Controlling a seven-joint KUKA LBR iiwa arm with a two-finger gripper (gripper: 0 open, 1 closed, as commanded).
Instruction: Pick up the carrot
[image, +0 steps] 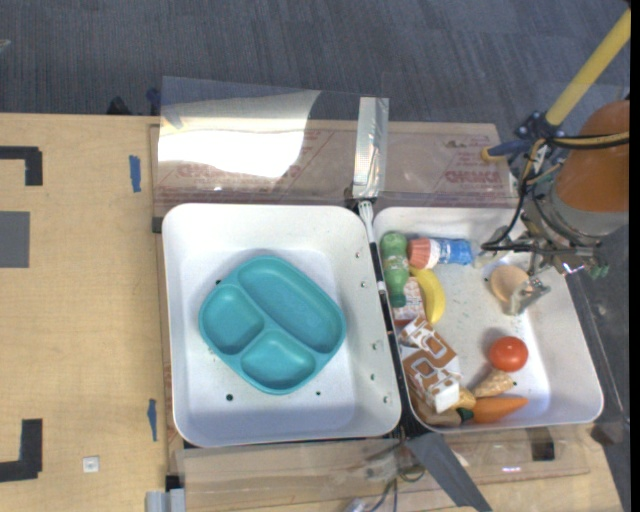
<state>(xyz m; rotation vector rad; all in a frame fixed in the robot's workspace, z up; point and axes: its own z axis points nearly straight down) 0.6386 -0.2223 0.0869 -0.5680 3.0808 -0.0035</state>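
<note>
Where the two white bins sit side by side on the worktop (70, 300), the carrot (497, 407) lies in the right bin (572, 395) near its front edge, orange and pointing roughly sideways. Just beside it, toward the middle of the bin, rests a small tan piece (494, 384), and above that a red tomato (508, 353). A brown and white patterned box (430, 365) lies tilted along the bin's left wall, touching or nearly touching the carrot's blunt end. Further back against the same wall are a yellow banana (432, 295), a green item (396, 270) and a bottle (440, 251) with a red band and blue cap lying on its side.

The claw (535, 285) hangs over the back right part of the right bin, well apart from the carrot, with the arm's orange band (595, 175) above it at the right edge. It stands just beside a pale, shell-like object (508, 285); whether the claw is spread or closed, or has hold of anything, I cannot tell, since cables and the wrist clutter that spot.

The left bin (190, 235) holds a teal divided plate (270, 322) with three compartments, set near the middle. Behind both bins stands a clear plastic panel (235, 150).
</note>
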